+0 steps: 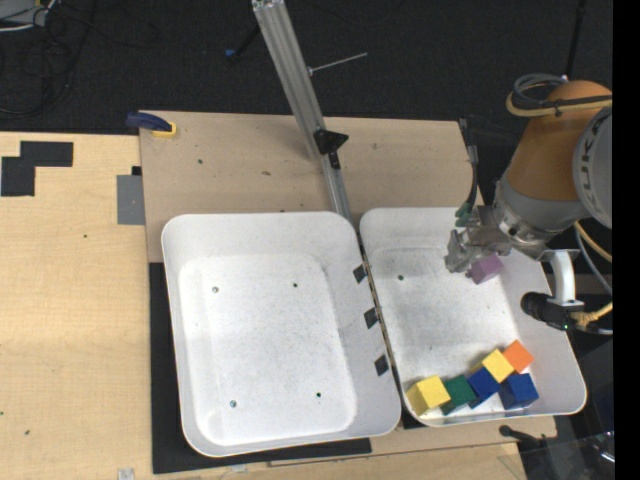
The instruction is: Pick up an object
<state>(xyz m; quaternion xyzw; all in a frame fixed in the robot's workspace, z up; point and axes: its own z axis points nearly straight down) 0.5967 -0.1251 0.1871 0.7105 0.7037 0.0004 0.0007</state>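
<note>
1. Purple block (pixel 488 267) housing, the right bin (pixel 400 230): carries the block in its far half, nearer the right edge than the divider between the bins. Offers a flat floor where a nudged block could skid toward the right wall.
2. Left bin (pixel 190 238): touches the right bin along the shared edge, so plays no part in the risk.
3. Arm (pixel 545 163): reaches in over the right edge and hangs above the far right part of the right bin. Hides part of that corner, so contact there is hard to judge.
4. Cluster of blocks (pixel 480 380) along the near edge of the right bin: yellow, green, blue and orange, packed touching. Lies well apart from the gripper, so unlikely to be disturbed.
5. Gripper (pixel 468 252): sits just beside the purple block, on its left. Cannot tell whether open, closed, or gripping. Likely failure: closing off-centre, clipping one corner and pushing the block aside, or lifting with nothing caught.
6. Purple block itself: looks near-cubic, slightly rotated against the bin edges. Shows no clear long axis or pointing direction at this size.
</note>
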